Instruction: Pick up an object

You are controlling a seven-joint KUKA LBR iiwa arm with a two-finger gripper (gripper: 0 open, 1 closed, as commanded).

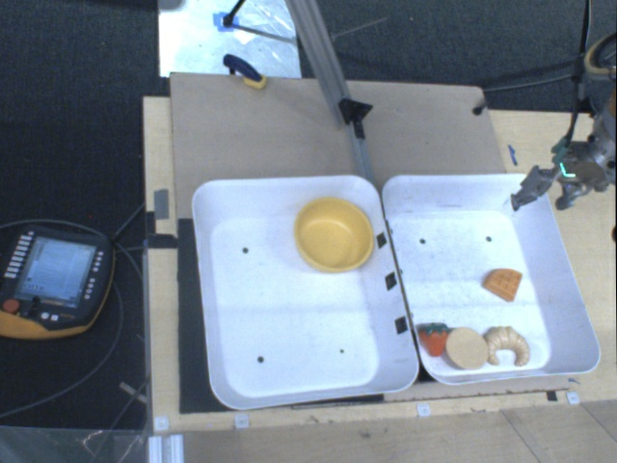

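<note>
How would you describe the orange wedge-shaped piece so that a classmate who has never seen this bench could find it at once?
Start at the right-hand white bin of the two. Near its right wall, about halfway down, lies the orange wedge alone on the white floor. Its neighbours, a round tan disc, a pale croissant and a small red and green piece, cluster along the bin's near edge below it; the wedge alone is orange and triangular.
</note>
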